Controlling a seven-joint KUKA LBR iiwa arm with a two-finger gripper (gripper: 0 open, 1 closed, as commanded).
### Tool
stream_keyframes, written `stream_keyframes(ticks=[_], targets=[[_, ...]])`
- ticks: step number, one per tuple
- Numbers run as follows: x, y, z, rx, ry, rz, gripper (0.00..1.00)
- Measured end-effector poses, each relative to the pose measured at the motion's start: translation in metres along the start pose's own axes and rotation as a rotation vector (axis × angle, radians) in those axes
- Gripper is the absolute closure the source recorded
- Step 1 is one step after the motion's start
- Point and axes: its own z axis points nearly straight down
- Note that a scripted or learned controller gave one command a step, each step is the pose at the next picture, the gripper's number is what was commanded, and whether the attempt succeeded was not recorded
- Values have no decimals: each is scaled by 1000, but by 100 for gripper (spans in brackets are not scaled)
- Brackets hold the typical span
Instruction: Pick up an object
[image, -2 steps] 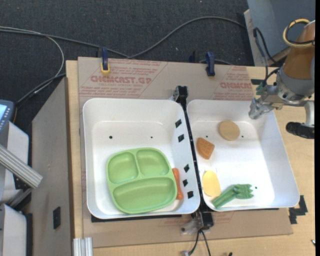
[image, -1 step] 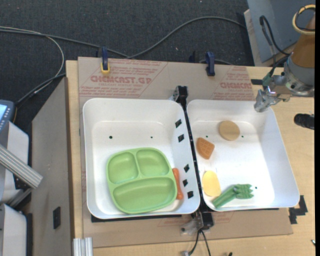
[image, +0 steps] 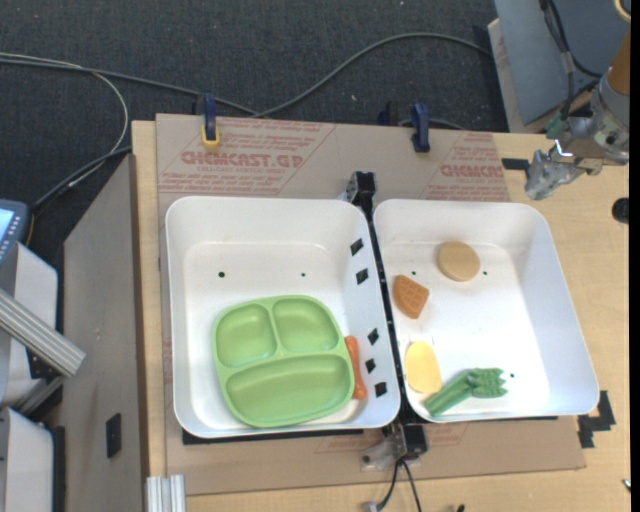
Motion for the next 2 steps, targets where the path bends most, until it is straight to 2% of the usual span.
stream_keyframes(ticks=[1,2], targets=[[51,5,14,10,5,-4,100],[104,12,8,8,3,-4,100]])
